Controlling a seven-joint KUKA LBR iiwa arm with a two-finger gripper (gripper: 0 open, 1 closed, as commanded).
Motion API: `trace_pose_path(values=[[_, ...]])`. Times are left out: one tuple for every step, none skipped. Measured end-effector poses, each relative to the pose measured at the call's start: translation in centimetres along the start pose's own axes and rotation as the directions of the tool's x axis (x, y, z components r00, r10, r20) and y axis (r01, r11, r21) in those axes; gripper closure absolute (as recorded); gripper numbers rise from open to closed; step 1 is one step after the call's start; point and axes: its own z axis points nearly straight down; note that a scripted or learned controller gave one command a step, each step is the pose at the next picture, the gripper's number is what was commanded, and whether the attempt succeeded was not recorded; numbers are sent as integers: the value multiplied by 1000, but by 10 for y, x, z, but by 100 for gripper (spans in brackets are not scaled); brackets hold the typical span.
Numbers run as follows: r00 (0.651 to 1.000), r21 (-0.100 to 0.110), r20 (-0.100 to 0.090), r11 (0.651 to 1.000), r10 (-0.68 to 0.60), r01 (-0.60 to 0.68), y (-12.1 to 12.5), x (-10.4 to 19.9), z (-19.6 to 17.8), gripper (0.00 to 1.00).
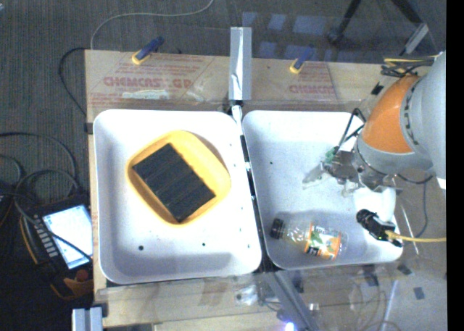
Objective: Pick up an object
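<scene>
A clear plastic bottle [308,237] with an orange label and a dark cap lies on its side near the front edge of the right bin [290,141]. In the left bin [116,235] rests a yellow dish [210,159] with a black ribbed pad [174,181] on it. My gripper [332,177] hangs over the right half of the right bin, behind the bottle and apart from it. Its fingers [316,174] are spread open with nothing between them. The grey arm with the orange band [388,123] covers the bin's right edge.
A metal divider post [239,69] stands at the back between the bins. Blue-and-yellow clamps [147,49] sit on the cardboard behind them. A yellow cable [420,238] runs along the right bin's front right corner. White floor shows in the back left of the right bin.
</scene>
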Motion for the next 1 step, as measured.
trace_pose_path(values=[[993, 12, -3, 993, -117, 117, -69, -9, -67, 0]])
